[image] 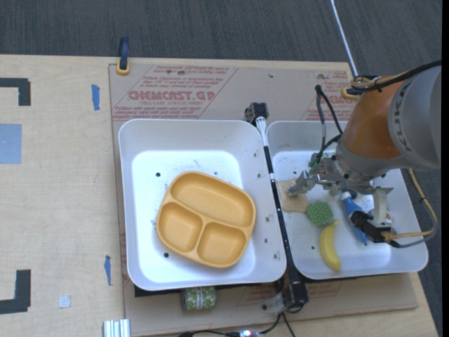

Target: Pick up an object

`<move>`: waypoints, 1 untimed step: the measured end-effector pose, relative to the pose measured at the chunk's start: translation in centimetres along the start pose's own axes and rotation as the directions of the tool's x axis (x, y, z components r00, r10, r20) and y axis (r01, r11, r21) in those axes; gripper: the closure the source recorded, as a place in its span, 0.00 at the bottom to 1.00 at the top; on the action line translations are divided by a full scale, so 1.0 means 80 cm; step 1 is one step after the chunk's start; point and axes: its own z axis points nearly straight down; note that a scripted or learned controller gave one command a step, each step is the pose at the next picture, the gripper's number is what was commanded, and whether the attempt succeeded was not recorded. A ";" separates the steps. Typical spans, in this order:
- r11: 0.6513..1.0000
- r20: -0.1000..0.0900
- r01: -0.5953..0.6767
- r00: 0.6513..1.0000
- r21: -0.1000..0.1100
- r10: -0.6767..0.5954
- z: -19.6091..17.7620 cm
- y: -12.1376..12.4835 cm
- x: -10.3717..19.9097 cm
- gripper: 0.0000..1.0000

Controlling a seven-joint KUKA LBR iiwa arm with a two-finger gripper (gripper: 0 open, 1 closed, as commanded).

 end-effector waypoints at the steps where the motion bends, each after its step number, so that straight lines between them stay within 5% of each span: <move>1: 1.000 -0.001 0.000 1.000 -0.003 0.000 0.000 -0.074 -0.008 0.00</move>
